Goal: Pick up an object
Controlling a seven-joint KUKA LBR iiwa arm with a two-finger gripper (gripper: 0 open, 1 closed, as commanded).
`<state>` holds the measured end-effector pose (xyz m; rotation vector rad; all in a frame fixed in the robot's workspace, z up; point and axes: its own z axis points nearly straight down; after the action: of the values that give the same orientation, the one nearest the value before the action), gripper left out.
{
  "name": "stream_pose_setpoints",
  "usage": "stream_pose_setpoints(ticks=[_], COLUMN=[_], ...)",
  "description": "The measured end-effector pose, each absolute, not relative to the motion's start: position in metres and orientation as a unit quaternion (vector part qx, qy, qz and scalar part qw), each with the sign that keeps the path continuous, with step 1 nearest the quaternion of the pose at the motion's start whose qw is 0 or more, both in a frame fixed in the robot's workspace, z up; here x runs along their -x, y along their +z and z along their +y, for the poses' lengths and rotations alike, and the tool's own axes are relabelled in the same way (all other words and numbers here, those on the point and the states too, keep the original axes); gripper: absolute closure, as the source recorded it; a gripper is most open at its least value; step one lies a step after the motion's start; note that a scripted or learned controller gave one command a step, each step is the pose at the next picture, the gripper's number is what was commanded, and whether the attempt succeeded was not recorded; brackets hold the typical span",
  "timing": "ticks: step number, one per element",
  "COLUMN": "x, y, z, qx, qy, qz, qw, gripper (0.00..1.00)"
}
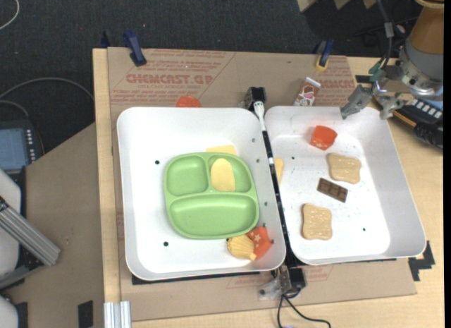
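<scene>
From the camera view, your pincer (pixel 363 98) hangs at the two o'clock corner of the right bin (pixel 402 199), just over its rim, with nothing between its fingers; whether they stand wide or narrow, I cannot tell. You're at the approach step, I'd say. The red block (pixel 324 137) lies nearest, toward eight o'clock of the pincer, with a toast piece (pixel 344 168) and a brown bar (pixel 332 190) beyond. The green tray (pixel 209 196) sits in the left bin (pixel 137 178). Next, you need to centre over one piece and descend.
</scene>
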<state>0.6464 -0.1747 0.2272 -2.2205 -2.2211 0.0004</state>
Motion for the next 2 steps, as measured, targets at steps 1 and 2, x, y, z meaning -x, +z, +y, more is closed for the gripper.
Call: stream_pose_setpoints(ticks=[1,2], x=[-0.573,-0.578], y=[0.077,0.096], z=[-0.188,-0.188], qx=[0.709,0.708], qy=[0.0028,-0.0007], qz=[-0.706,-0.707], qw=[0.005,-0.002], gripper=[0.0,1.0])
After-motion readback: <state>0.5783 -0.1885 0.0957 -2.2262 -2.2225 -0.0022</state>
